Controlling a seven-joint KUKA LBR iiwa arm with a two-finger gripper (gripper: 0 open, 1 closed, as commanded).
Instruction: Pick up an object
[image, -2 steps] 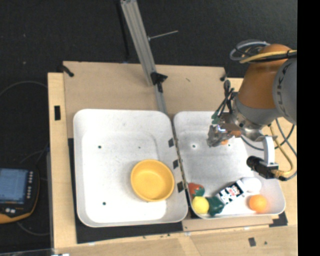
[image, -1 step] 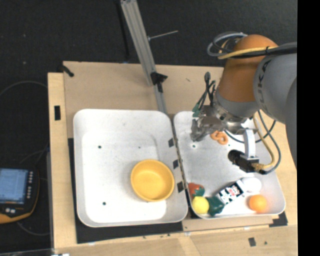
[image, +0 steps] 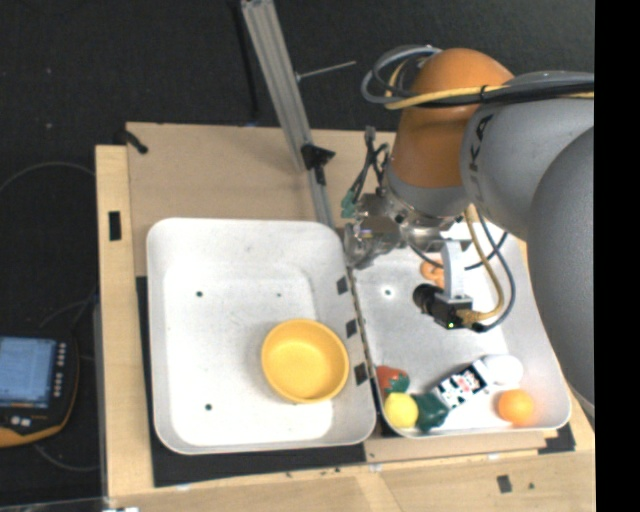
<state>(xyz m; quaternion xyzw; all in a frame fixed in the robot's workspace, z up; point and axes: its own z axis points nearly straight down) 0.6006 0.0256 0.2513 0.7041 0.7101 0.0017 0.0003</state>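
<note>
Orange ball (image: 515, 406) sits in right bin (image: 400, 300), at lower right corner in view, near white lump (image: 500, 370). Probably light, smooth, rolls. Pinch across middle from above; bin wall close. Yellow bowl (image: 303, 360) in left bin (image: 220, 300): stiff, take by rim. Hand (image: 365, 240) over divider's far end, well apart from the ball. Open or closed: cannot tell.

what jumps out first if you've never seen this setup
The big grey arm with its orange band looms at the upper right, reaching over the far end of the right bin. A yellow bowl sits in the left bin, toward its near right corner. Small things, among them an orange ball and a yellow ball, crowd the right bin's near edge.
</note>
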